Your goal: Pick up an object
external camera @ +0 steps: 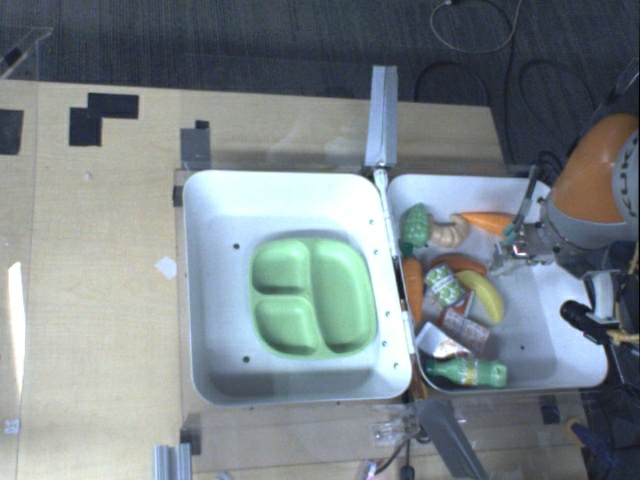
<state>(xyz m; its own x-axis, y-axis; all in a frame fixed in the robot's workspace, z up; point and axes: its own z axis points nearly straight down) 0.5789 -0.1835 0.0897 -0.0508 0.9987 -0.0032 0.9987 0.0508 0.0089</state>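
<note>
The right bin point(560, 338) holds a pile of items at its left side. Among them are a green broccoli piece point(415, 226), a tan root point(450, 233), an orange carrot point(487, 222), a yellow banana point(483, 294), a green packet point(443, 286), a brown packet point(466, 327) and a green bottle point(470, 373). A second orange carrot point(411, 290) lies along the bin's left wall. My gripper point(518, 244) hangs over the bin's upper middle, just right of the carrot's tip and above the banana. Nothing shows in its grasp.
The left bin point(215, 298) carries a green divided plate point(311, 295). A metal divider post point(381, 118) stands at the back between the bins. The arm's orange band point(597, 173) sits over the right bin's far right corner. Cables point(480, 28) lie behind the bench.
</note>
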